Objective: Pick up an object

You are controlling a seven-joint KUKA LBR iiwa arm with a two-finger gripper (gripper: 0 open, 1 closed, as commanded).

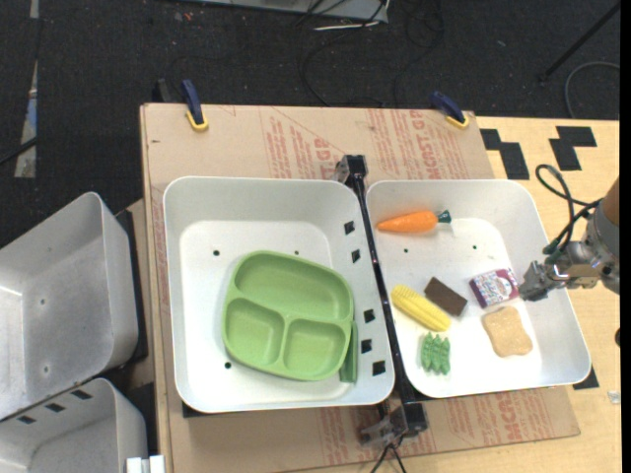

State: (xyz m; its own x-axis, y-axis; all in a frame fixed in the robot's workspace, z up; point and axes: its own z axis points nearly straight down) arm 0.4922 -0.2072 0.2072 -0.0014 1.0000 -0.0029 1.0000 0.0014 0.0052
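Grey metallic wrist section of the arm (597, 249), cylindrical, with an orange band visible at its upper edge. Small dark two-finger gripper (540, 282) attached. Black looped cable (558, 197) runs alongside.

Divided plate (288, 315) in left bin (187, 205), carrot (407, 223) behind corn (420, 307) in right bin (523, 200)

bench (256, 141): brown board | on it: left bin (187, 264), right bin (552, 348), side by side, touching
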